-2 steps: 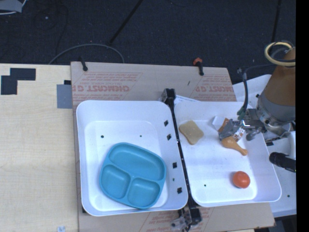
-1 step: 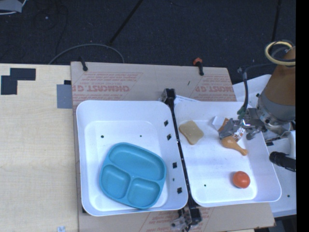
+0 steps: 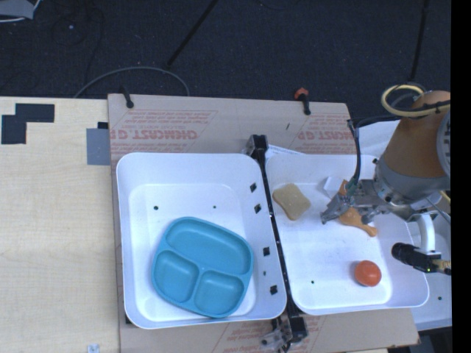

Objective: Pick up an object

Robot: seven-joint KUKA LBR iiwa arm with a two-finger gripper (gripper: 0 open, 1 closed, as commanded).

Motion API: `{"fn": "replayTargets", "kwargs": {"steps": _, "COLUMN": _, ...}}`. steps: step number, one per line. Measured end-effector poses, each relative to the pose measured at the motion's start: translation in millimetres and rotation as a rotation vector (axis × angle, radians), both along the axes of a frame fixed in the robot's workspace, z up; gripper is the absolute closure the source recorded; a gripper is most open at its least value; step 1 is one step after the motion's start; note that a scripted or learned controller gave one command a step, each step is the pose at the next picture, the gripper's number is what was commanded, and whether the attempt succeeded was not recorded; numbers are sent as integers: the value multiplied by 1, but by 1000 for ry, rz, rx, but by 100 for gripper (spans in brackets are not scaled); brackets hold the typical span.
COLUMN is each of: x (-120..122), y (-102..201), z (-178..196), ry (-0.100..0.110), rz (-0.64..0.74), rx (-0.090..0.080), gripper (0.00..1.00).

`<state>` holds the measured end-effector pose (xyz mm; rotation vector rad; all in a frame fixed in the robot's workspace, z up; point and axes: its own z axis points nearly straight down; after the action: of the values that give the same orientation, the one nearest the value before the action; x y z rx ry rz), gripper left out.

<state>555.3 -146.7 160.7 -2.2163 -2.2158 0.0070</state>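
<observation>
In the right bin (image 3: 412,300) lie three things. A tan bread-like piece (image 3: 291,201) rests near the divider. A round red-orange fruit (image 3: 367,273) sits toward the front. A small orange piece (image 3: 363,223) lies by the right side. My gripper (image 3: 340,209) is low over the bin's middle, right against the orange piece and a short way right of the tan piece. The grey wrist and its orange band (image 3: 412,142) rise behind it. I cannot see whether the orange piece is held.
The left bin (image 3: 140,175) holds a blue divided plate (image 3: 202,266). A black clip strip (image 3: 266,226) runs between the bins. Cardboard (image 3: 191,127) lies under them, and cables trail at the right edge.
</observation>
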Motion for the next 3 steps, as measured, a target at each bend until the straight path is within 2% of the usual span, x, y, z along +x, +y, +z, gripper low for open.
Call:
{"fn": "replayTargets", "kwargs": {"steps": 1, "x": 5, "y": 1, "z": -45, "ry": -2, "rz": -1, "rx": 0, "gripper": 0}}
{"fn": "replayTargets", "kwargs": {"steps": 2, "x": 4, "y": 3, "z": -75, "ry": -3, "rz": -3, "rx": -1, "gripper": 0}}
{"fn": "replayTargets", "kwargs": {"steps": 3, "x": 5, "y": 1, "z": -63, "ry": -5, "rz": -8, "rx": -1, "gripper": 100}}
